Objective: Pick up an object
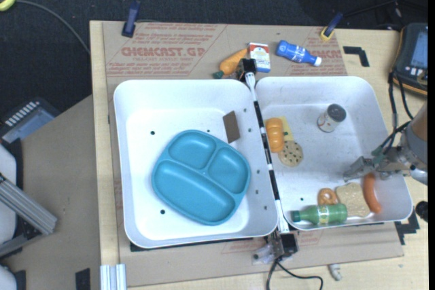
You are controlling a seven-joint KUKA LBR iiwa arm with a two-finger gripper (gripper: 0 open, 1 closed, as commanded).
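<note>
White plastic makes up the two shallow bins, side by side on the table [170, 54]. The left bin [132, 109] holds a blue divided plate [200, 176], tilted a little, and a small brown rectangular piece [232, 125] lying near the wall it shares with the other bin.

The right bin [360, 95] holds the rest. A small grey can [331, 117] sits toward the far side. An orange bread-like piece [274, 133] lies by the shared wall, with a round chocolate-chip cookie [291, 153] just beside it. Along the near edge a green bottle [321, 215] lies on its side, and next to it are a small pretzel-shaped piece [327, 196], a slice of toast [352, 199] and an orange-red sausage [372, 191], all close together near the corner.

The arm comes in from the right edge, and the pincer [376, 166] is down inside the right bin, near its right wall. Its thin dark fingers [359, 168] reach leftward over the bin floor, just above the upper end of the sausage and the toast. Whether the pincer is spread or pressed together cannot be told from this angle, nor whether it touches the sausage; nothing is plainly seen between its fingers.

Beyond the bins, on the table's far strip, lie a blue bottle [298, 53] on its side, a small red and white carton [258, 56] and an orange toy [234, 62].
</note>
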